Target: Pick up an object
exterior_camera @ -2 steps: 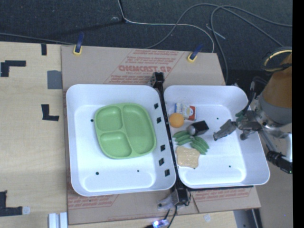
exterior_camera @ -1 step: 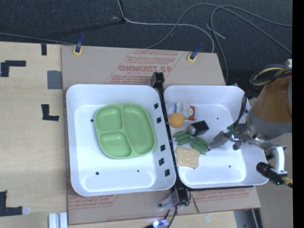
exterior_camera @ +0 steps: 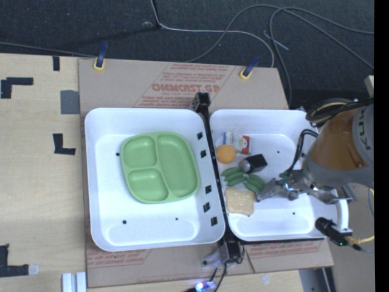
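The gripper sat low in the right bin, beside the green vegetable and the beige sponge. Whether it was spread or pinching could not be told. The green divided plate lay in the left bin.
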Controlling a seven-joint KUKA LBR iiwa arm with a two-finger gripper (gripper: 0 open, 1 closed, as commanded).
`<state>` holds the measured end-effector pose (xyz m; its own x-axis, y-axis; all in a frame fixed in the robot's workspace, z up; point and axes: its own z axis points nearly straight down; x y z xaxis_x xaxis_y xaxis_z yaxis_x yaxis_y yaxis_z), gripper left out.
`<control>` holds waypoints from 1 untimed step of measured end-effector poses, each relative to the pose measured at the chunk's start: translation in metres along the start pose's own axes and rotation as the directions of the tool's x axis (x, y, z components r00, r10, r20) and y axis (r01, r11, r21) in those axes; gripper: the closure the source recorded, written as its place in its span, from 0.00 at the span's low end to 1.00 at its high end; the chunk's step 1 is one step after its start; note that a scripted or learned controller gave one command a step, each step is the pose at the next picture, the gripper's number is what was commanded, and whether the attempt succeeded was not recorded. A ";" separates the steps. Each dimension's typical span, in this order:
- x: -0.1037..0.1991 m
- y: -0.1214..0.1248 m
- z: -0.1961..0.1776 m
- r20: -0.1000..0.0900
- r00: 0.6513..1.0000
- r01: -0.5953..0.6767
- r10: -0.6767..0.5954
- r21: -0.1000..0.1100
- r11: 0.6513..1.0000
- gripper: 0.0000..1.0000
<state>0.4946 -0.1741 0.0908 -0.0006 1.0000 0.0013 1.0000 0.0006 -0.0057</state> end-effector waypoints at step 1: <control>0.000 0.001 -0.012 -0.001 1.000 0.001 -0.001 -0.003 1.000 1.00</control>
<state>0.4957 -0.1738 0.1032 -0.0013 1.0000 0.0018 1.0000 0.0013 -0.0031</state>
